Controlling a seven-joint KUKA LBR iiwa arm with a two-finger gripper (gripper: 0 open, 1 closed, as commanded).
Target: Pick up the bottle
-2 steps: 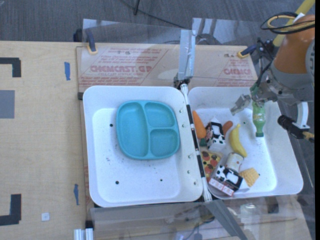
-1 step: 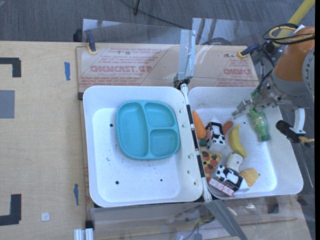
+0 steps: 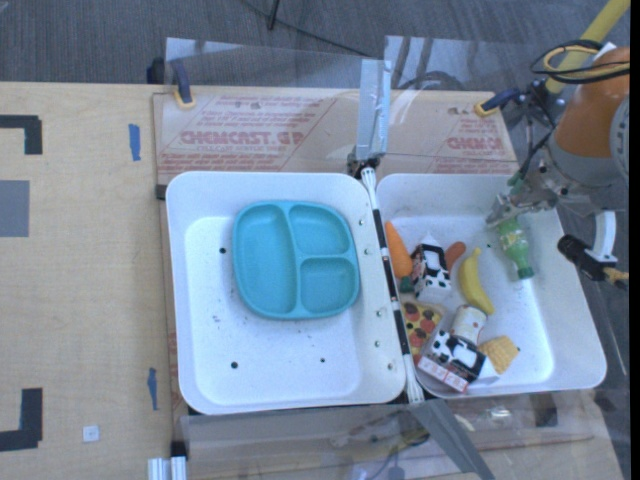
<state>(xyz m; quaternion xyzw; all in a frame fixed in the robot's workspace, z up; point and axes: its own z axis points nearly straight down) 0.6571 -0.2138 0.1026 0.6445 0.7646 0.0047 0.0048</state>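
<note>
Reading "CHEMCAST" on cardboard sheet behind bins.

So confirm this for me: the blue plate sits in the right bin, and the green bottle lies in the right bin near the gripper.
One thing is wrong: the camera view shows the blue plate in the left bin, not the right. The green bottle does lie in the right bin near the gripper.

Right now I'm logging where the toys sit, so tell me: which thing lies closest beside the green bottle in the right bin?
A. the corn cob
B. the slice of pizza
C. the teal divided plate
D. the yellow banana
D: the banana lies just left of the green bottle in the right bin, nearer than any other toy.
</note>
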